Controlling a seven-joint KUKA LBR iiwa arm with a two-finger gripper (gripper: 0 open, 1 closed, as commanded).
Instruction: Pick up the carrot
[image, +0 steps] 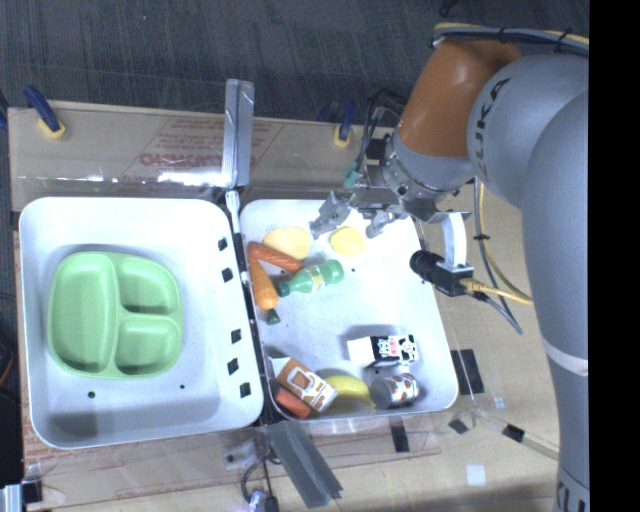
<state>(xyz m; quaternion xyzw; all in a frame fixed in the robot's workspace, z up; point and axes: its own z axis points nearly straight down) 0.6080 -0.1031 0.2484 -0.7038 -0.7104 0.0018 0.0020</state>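
The carrot (262, 286) is a short orange piece lying near the left wall of the right bin (430, 320), its tip pointing toward the near side. An orange-red sausage-like piece (276, 257) lies just behind it, touching it. My gripper (352, 220) hangs over the far part of the right bin, up and to the right of the carrot and apart from it. Its fingers (327, 214) are spread open with nothing held between them. A small yellow round piece (347, 241) lies just below the fingertips.
A green bottle (310, 277) lies right of the carrot, and a pale yellow piece (288, 241) sits behind it. A cow-patterned box (384, 348), a can (396, 389), a banana (345, 385) and an orange carton (305, 386) crowd the near side. The left bin holds a green divided plate (115, 312).
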